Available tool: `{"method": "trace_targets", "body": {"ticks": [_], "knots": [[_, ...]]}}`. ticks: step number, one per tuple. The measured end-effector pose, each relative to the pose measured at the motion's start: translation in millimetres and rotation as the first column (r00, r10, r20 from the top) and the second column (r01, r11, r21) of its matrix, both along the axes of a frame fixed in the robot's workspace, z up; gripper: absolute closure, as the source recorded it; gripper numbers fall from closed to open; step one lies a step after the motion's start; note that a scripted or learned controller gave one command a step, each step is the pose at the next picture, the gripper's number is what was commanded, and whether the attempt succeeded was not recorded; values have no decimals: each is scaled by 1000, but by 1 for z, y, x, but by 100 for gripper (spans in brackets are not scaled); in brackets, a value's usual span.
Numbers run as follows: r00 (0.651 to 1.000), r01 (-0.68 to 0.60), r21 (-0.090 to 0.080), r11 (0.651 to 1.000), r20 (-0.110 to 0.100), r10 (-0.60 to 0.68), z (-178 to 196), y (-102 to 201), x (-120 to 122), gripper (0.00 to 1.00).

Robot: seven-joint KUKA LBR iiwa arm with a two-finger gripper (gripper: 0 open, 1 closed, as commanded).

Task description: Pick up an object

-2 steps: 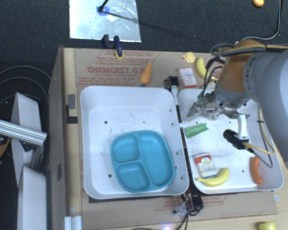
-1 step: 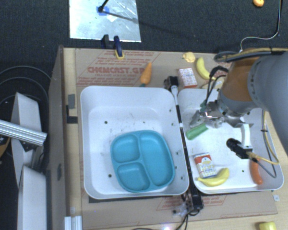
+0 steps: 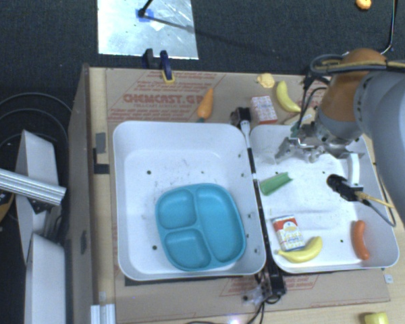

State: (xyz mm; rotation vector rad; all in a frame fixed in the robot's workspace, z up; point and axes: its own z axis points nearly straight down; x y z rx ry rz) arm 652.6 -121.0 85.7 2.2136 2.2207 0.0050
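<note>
The brown bench (image 3: 182, 93), printed with red lettering, bears two white bins: the left bin (image 3: 131, 181) and the right bin (image 3: 381, 248). Behind them on the board lie a carrot (image 3: 205, 104), a small carton (image 3: 264, 109) and a banana (image 3: 286, 97).

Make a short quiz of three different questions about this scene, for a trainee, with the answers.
1. True or false: the blue divided plate lies in the left bin.
2. Which lies nearest the banana in the right bin? A) green piece B) small carton C) sausage
3. Fill in: the tool is above the ____ bin.

Key: 1 true; 2 B; 3 right.
</note>
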Motion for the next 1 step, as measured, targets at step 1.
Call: {"method": "trace_targets", "body": {"ticks": [1], "knots": [[1000, -4, 3, 1000, -5, 4, -1, 29, -6, 0]]}}
